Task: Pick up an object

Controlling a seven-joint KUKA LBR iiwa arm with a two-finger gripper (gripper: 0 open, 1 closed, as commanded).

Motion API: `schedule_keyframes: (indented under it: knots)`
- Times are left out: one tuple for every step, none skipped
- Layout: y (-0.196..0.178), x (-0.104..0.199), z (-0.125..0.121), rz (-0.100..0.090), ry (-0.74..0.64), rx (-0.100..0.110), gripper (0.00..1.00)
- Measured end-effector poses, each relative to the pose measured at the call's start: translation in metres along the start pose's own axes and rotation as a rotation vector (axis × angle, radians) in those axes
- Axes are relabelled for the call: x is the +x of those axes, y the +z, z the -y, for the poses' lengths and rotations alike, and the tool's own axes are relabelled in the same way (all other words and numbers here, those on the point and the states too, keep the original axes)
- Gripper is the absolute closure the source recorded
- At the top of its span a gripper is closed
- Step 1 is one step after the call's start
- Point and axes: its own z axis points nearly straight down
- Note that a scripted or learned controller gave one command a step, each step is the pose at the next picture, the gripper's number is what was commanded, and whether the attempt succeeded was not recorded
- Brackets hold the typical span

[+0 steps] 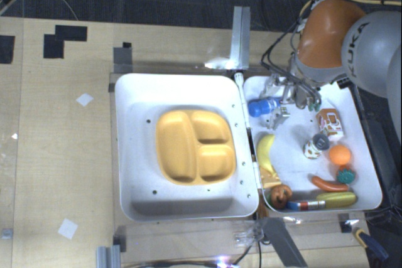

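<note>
While the grey arm with its orange band (326,31) reaches in from the right, the two-finger gripper (286,100) hangs low over the far left part of the right white bin (367,154); whether it is spread or closed cannot be told from this angle. Just beside it, toward the divider, lies a small blue plastic cylinder (260,107), close to the gripper, though no grasp on it shows. Nearer the camera along the same bin's left wall sits a yellow plastic banana (266,152). To the right are a small orange-and-white carton (330,122), a little white jar with a dark cap (315,146), and an orange ball (340,155). Along the near edge lie a red-orange sausage shape (328,184), a green-yellow oblong piece (336,199) and a round brown-red toy (279,195). Across the divider, the left white bin (135,198) holds a yellow compartment tray (195,146) with three sections, well apart from the gripper.
</note>
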Motion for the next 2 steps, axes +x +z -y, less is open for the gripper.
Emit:
schedule_keyframes:
  knots:
    - [0.0072,0.0009,-0.0003,-0.008,0.047,-0.001,0.00]
    - [0.0075,0.0042,-0.0051,-0.007,0.152,-0.002,0.00]
